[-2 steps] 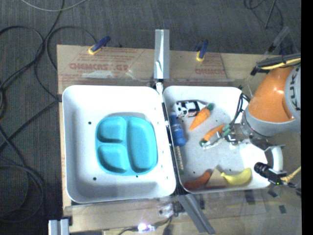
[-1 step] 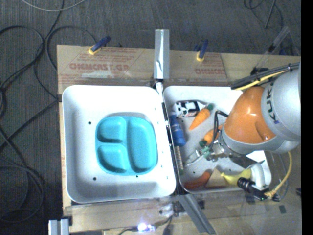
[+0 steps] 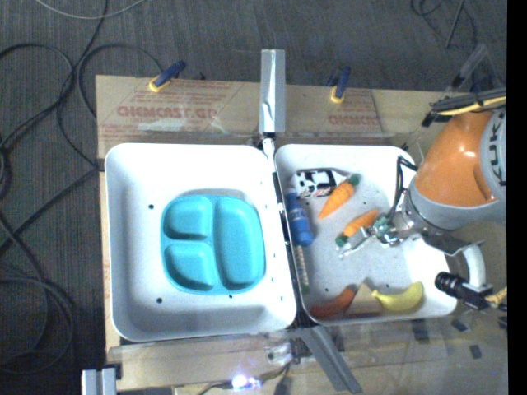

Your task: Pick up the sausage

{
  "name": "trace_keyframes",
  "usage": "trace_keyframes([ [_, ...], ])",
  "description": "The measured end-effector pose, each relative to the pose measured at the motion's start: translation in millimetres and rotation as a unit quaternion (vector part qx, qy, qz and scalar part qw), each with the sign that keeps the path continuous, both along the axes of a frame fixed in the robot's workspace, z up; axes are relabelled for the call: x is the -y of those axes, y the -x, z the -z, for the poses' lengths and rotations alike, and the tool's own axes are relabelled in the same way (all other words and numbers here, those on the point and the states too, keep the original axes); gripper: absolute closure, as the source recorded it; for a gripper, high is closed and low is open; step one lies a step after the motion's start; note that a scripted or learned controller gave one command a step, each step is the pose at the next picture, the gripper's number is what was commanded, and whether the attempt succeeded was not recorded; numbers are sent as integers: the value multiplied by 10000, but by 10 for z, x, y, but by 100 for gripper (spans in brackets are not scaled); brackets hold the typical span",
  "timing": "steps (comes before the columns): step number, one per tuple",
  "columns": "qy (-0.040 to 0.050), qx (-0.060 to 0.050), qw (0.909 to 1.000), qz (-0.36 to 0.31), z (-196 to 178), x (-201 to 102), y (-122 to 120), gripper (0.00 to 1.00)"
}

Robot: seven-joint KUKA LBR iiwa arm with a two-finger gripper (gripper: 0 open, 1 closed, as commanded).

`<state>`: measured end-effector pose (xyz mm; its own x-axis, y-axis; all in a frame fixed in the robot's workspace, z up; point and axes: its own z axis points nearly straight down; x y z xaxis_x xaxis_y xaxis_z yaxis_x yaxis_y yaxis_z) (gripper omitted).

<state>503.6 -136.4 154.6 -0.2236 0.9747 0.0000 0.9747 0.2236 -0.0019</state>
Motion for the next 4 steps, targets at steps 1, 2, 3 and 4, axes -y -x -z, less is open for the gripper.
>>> trace_keyframes([
  [1,-7,-4,9998,-187,340,-271,56,0],
  [2,9,9,9999,-144,-809,-359,-55,0],
  [3,-7,-9,9995,-327,237,0,179,0],
  [4,20,36,9873,-1588,656,-329,182,0],
])
